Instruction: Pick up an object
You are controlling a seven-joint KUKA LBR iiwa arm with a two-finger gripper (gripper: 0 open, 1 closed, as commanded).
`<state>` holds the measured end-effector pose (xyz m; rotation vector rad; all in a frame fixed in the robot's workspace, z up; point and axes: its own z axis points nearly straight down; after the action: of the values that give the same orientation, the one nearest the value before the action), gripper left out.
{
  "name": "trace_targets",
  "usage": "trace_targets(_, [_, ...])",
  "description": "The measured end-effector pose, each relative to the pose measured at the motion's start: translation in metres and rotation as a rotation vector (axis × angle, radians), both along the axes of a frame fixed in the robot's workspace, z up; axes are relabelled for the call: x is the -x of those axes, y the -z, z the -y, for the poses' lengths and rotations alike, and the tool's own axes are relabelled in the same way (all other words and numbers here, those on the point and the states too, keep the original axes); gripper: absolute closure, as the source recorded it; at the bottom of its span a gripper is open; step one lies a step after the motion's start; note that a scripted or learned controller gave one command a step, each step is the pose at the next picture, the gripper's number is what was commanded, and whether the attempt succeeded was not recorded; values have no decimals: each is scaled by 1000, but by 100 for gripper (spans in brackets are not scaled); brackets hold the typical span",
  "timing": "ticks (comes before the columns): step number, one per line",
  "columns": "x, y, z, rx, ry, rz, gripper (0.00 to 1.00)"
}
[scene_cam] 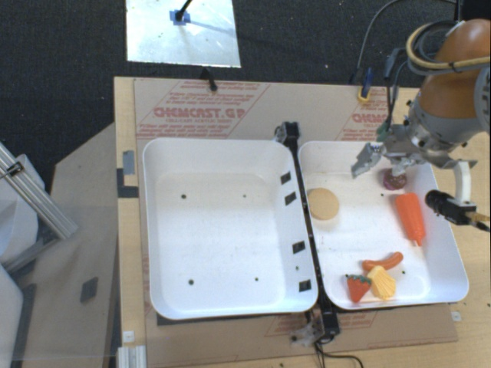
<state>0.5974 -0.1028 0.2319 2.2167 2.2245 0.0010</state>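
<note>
Two shallow white bins are seen side by side on the counter (230,106), which is covered by a brown sheet printed with red lettering. The left bin (165,205) is bounded on its right by the black-clipped seam shared with the right bin (453,271).

The arm (453,75), grey with an orange band, is seen entering from the right and is positioned over the far part of the right bin. The pincer (387,159) is placed above the far end of that bin, with a grey finger (367,159) projecting to the left. Whether the pincer is released or clenched cannot be told from this view. Nothing is seen between its fingers.

A small dark red round object (395,180) is noted directly beneath the pincer, partly hidden by it; contact cannot be confirmed. A tan round disc (323,204) is located at the left side of the right bin, just beside the seam. An orange carrot (410,217) is laid lengthwise near the right wall, just near of the dark red object. At the near end a small orange sausage-shaped piece (383,262), a yellow piece (383,284) and a red strawberry-like piece (358,288) are grouped close together, the yellow and red ones touching.

A grey metal plate (182,21) is recorded on the dark floor beyond the counter.
</note>
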Motion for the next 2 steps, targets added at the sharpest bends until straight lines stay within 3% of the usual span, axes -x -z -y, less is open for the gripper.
trace_targets(1, [32, 30, -7, -1, 2, -4, 0])
trace_targets(2, [109, -196, 0, 2, -1, 21, 0])
